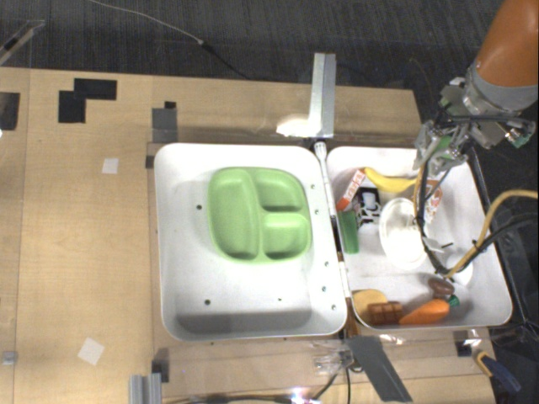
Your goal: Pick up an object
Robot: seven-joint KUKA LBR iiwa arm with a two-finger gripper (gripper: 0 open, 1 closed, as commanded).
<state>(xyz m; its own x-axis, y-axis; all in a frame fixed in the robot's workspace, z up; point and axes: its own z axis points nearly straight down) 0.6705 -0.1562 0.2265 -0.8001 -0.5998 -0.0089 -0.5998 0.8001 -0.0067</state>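
We see the arm [509, 53] coming in at the upper right of the frame, orange band cut off by the frame edge. The claw [434, 154] hangs over the upper right corner of the right bin [493, 305], and we cannot tell how its fingers are set: wires and metal clutter blur into it, and nothing is clearly gripped.

The right bin holds the loose things. A banana [389, 181] lies near the top, its right end running under the claw area. Just left of it sits an orange-and-white packet [348, 194], label unreadable, then a small black-and-white item [367, 207] we cannot identify. A green stick-shaped thing [348, 232] lies along the bin's left wall. A clear cup [401, 230] in mid-bin is hard to outline against the white. At the bottom edge: a tan piece [369, 299], a brown block [386, 313], a carrot [425, 311], and a dark lump [440, 286], partly overlapped by a yellow cable [487, 217].

The left bin [181, 310] carries a green divided tray [257, 214], centre frame. The wooden desk [76, 251] fills the left.
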